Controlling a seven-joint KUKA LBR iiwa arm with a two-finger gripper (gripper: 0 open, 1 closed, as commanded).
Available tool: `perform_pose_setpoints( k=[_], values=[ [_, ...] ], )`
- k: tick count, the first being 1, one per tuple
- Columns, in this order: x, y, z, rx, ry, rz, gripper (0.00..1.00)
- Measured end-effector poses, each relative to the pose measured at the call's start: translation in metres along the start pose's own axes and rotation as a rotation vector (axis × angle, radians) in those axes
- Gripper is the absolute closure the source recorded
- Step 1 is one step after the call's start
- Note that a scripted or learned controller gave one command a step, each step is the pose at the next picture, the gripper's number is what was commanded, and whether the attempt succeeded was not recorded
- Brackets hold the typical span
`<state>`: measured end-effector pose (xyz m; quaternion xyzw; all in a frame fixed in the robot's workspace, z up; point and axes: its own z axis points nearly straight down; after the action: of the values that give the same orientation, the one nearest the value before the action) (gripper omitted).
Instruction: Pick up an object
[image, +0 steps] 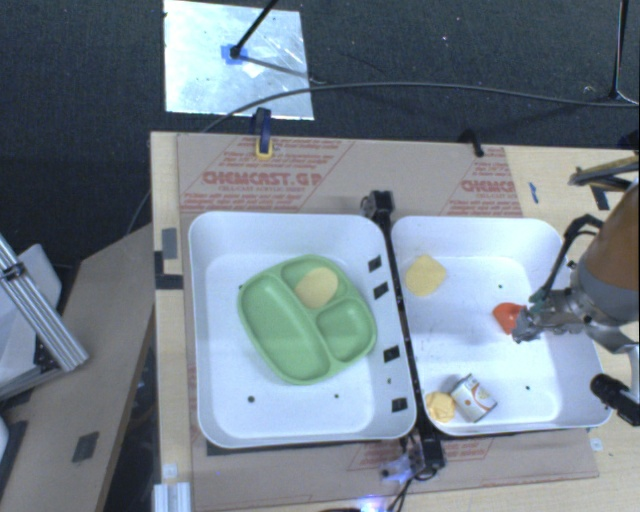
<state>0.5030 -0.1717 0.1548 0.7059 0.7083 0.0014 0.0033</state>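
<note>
The right bin (480, 240) holds a pale yellow piece (425, 275) at its upper left, a red-orange object (506, 316) toward its right side, and a small yellow piece (440, 405) next to a silver can (472, 397) at its front. My gripper (528, 330) hangs low at the right of this bin, its tip right beside the red-orange object and partly covering it. In the left bin (215, 300) lies a green divided tray (290, 335) with a yellow piece (318, 287) in its upper compartment.
A black divider with clips (392, 320) runs between the two bins. The arm's grey body (615, 270) stands over the right bin's right wall. Cardboard (330, 170) lies under both bins, with a yellow clamp (263, 135) at its far edge.
</note>
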Motion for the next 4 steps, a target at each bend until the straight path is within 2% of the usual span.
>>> perform_pose_setpoints(
  k=[1, 2, 4],
  values=[
    [-0.005, 0.008, -0.046, 0.000, 0.000, -0.001, 1.00],
    [-0.003, 0.007, -0.109, -0.001, 0.000, -0.003, 1.00],
    [0.085, 0.049, -0.088, 0.003, 0.002, -0.004, 1.00]
  ],
)
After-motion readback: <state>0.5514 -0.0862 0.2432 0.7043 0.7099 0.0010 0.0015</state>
